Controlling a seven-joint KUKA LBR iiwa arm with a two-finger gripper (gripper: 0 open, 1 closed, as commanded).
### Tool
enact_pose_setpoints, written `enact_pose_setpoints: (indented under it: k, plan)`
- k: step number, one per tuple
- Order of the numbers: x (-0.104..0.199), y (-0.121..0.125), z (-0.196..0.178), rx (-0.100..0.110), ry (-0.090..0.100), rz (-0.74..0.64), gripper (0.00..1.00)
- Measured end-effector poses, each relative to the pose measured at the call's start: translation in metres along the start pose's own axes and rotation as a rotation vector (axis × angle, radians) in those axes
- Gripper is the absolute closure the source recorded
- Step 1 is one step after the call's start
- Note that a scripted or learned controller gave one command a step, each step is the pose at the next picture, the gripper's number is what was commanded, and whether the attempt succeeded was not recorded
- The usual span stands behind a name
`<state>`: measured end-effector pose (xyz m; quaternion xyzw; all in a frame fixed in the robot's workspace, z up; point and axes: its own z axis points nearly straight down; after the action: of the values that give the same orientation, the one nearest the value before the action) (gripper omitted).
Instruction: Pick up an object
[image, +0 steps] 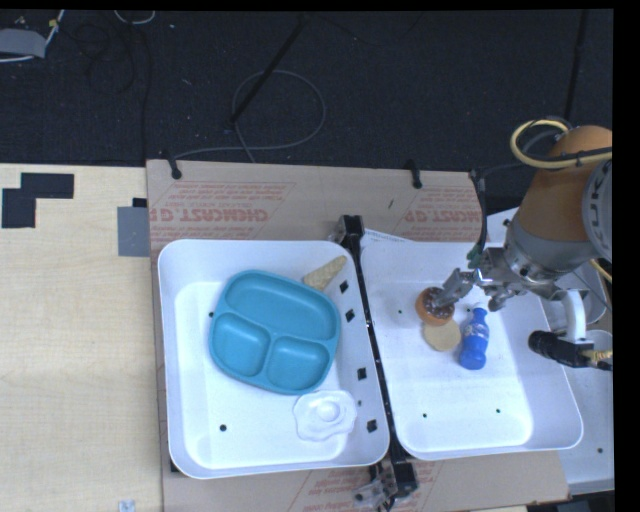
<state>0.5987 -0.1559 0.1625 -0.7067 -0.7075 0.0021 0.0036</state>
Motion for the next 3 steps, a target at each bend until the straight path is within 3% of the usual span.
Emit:
enact_pose_setpoints:
  k: [1, 2, 3]
  plan:
    - [0.008, -0.006, 0.047, -0.002, 0.000, 0.000, 0.00]
    - [0.008, -0.004, 0.072, -0.011, -0.003, 0.003, 0.00]
    - [0.010, -0.002, 0.058, -0.015, 0.005, 0.005, 1.00]
